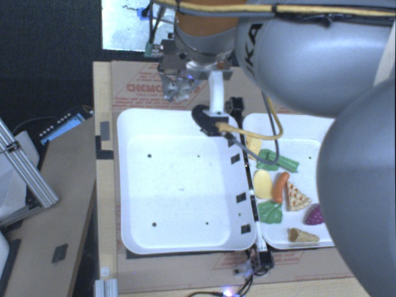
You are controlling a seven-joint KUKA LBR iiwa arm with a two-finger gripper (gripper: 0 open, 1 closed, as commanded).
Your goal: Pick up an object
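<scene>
My gripper (177, 89) hangs over the cardboard just behind the back rim of the left white bin (136, 166), and it looks blurred. The right white bin (303, 132) holds the toy food. In it lie a green pod (279, 161), a yellow piece (263, 183), a red-orange sausage (281, 186), a pizza slice (297, 198), a green leaf (270, 212), purple grapes (314, 215) and a brown wedge (302, 234). All of these are well to the right of and nearer than the gripper. Nothing shows under the gripper.
The big grey arm (322, 48) covers the upper right of the view and part of the right bin. A metal rail (25, 172) and a small device (62, 125) lie on the bench left of the bins.
</scene>
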